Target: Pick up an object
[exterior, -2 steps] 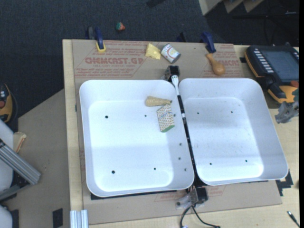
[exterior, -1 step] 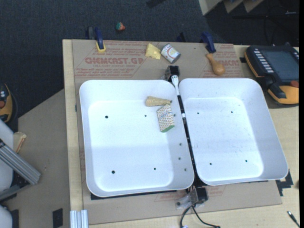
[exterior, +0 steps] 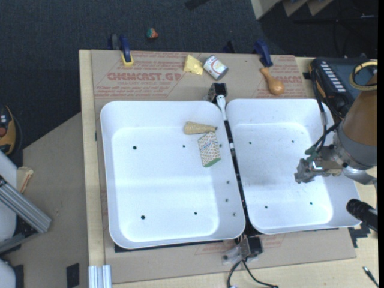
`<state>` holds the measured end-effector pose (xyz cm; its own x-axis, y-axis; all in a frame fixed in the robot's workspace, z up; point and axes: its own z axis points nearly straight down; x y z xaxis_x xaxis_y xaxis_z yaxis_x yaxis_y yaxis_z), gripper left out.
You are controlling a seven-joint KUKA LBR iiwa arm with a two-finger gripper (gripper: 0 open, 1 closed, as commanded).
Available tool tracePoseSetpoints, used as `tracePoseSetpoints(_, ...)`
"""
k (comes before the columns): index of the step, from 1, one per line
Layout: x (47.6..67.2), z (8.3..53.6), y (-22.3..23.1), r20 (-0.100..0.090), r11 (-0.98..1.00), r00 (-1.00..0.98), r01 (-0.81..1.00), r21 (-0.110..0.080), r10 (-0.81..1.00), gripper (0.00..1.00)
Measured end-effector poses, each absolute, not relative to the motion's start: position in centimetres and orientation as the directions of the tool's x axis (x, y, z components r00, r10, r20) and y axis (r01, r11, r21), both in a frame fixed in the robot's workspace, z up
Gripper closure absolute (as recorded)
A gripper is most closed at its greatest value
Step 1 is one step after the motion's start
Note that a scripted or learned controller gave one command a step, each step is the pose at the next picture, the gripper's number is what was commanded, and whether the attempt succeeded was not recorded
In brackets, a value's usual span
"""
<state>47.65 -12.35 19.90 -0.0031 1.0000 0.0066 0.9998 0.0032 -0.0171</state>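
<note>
Hovering over right bin (exterior: pixel 282 110) near its right edge, gripper (exterior: pixel 307 171) carries nothing; fingers' state unclear. Cone (exterior: pixel 199 128), patterned packet (exterior: pixel 209 148) untouched by left bin (exterior: pixel 120 161) right edge. Pick not started.

Light even, overhead, fairly bright. White bins (exterior: pixel 168 221) near blown out, faint grey gradient across their floors. Soft shadow under gripper (exterior: pixel 303 174) on right bin floor. Dark carpet (exterior: pixel 48 17) murky, little detail. Image soft, low resolution; arm (exterior: pixel 360 131) at right edge slightly blurred. Bench lettering readable.
</note>
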Motion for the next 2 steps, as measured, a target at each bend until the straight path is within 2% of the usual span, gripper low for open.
tracePoseSetpoints(1, 52.5, 28.7, -23.1, -0.011, -0.007, 0.007, 1.000, 0.013, 1.000, 1.00)
tracePoseSetpoints(2, 50.1, 39.4, -22.5, -0.006, 0.001, -0.001, 1.000, 0.013, 1.000, 1.00)
